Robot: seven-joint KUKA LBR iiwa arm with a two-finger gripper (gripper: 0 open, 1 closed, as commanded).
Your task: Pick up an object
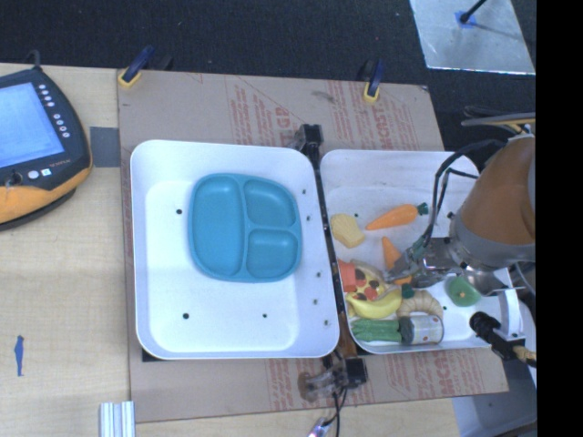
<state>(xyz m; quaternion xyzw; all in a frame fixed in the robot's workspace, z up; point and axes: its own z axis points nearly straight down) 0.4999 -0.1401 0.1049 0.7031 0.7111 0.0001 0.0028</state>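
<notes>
Claw: your gripper [408, 267] sits low in the right bin [364, 176] — whether it grips anything, you cannot tell.
Objects: the toy food, carrot [397, 216] and banana [375, 306] included, lies in that bin.
Progress: nothing visibly lifted — the pick remains.

Smooth, glossy plastic — the blue plate [244, 228] and white bins [146, 244]; matt cardboard sheet [273, 107] beneath; pale wood-grain bench [55, 317].

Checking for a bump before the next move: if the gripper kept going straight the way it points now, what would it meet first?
The gripper points left over the right bin. First in that line is probably the small carrot piece at its tip; beyond lies the pizza slice. Height above them is unclear from this view.
</notes>
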